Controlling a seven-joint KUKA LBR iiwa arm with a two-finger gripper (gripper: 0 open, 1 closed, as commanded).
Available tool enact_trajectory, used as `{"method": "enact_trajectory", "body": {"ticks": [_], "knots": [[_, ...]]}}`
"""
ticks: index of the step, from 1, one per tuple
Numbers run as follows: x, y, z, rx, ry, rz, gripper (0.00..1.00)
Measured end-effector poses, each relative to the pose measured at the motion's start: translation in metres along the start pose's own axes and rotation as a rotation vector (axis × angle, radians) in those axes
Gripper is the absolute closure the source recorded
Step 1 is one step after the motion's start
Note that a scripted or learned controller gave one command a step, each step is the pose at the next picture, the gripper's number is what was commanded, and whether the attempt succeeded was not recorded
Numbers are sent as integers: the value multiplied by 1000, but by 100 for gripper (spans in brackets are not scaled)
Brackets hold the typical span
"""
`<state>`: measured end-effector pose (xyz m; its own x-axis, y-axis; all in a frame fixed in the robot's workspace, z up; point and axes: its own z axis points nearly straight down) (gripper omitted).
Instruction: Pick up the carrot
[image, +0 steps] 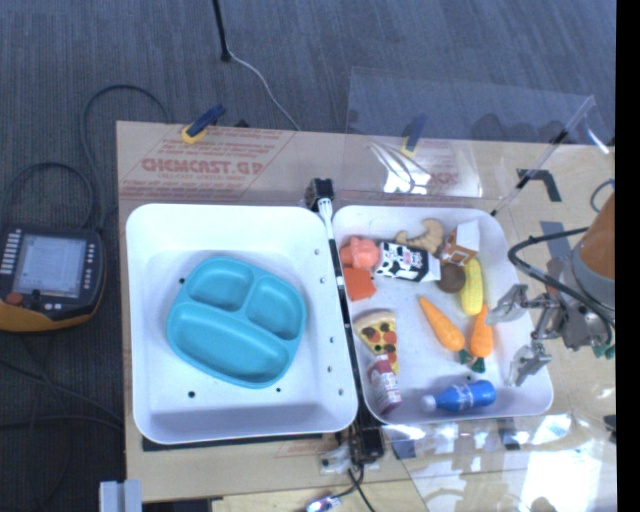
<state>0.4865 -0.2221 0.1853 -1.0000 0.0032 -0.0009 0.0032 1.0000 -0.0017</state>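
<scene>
Camera view: the gripper (526, 325) hangs over the right bin's (500, 228) right edge, fingers spread apart with nothing between them. One carrot (441, 324) lies mid-bin; a second carrot (481, 334) sits just right of it, beside a yellow corn cob (472, 284). A blue divided plate (238, 319) rests in the left bin (160, 225).

We're looking at two candidates here: a long orange plastic carrot (441, 323) lies flat on the floor of the right white bin (497, 232), a little toward five o'clock from the bin's middle, its pointed tip aimed toward ten o'clock and its thick end toward four o'clock. Just beside it at three o'clock we see a shorter orange carrot (481, 335), standing nearly along the twelve-to-six line.
</scene>
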Motion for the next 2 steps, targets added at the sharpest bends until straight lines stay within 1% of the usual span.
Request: {"method": "enact_trajectory", "body": {"ticks": [1,2], "knots": [[-33,32,74,15,-41,-92,0],[-22,65,87,22,-52,-248,0]]}}
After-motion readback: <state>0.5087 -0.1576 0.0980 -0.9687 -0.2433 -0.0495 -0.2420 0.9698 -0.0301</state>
